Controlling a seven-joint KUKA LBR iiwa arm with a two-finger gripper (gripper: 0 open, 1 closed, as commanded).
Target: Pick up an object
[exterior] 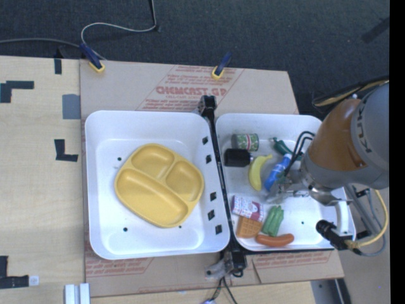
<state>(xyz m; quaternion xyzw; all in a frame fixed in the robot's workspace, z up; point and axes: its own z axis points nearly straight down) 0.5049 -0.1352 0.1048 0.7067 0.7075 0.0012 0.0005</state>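
My gripper (278, 194) hung low in the right bin (304, 234), its grip too hidden to tell, the blue bottle (276, 172) just above it, which I judged light, stiff, slick plastic, best pinched across its middle

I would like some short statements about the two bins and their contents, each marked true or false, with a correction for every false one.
1. The yellow divided tray lies in the left bin. True.
2. The banana is in the left bin. False: it lies in the right bin, beside the blue object.
3. The green can lies on its side near the far edge of the right bin. True.
4. The hot dog lies on the yellow divided tray. False: it lies near the front edge of the right bin.
5. The arm reaches over the right bin. True.
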